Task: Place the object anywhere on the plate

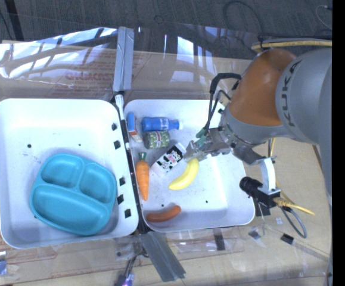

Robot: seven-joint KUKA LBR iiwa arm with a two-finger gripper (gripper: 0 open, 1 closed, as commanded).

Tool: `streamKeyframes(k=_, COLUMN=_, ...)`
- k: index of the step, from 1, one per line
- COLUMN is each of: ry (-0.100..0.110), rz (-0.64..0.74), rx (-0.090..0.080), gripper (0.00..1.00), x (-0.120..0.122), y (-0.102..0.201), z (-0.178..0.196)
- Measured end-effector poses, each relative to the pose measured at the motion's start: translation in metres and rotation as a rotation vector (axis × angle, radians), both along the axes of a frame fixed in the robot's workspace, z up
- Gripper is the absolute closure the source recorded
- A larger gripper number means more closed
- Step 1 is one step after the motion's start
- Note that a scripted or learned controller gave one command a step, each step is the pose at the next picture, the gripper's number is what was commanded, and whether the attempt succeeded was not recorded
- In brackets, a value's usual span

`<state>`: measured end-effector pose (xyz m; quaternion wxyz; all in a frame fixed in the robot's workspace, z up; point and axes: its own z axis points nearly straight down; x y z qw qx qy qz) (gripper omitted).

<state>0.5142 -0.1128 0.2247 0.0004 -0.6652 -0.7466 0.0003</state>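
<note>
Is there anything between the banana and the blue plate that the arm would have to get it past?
Yes. The carrot lies left of the banana, and beyond it the two bins' adjoining walls separate it from the plate. The pincer sits just above the banana.

The bench (pixel 315 231) carried two shallow white bins set side by side and touching: the left bin (pixel 11 159) and the right bin (pixel 220 195). Clear plastic sheeting (pixel 53 58) lay across the wooden top behind them, and loose cables (pixel 291 210) rested near the right bin
</note>
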Motion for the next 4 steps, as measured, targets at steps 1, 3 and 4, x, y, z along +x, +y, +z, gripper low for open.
streamKeyframes(k=1, ry=0.005, rz=-0.024, rx=0.000, gripper=1.00, x=0.004, y=0.051, z=-0.035)
streamKeyframes(k=3, ry=0.002, rz=0.462, rx=0.000, gripper=1.00, x=0.013, y=0.184, z=-0.034)
streamKeyframes(k=4, ry=0.002, rz=0.461, rx=0.000, gripper=0.00, x=0.013, y=0.183, z=-0.034)
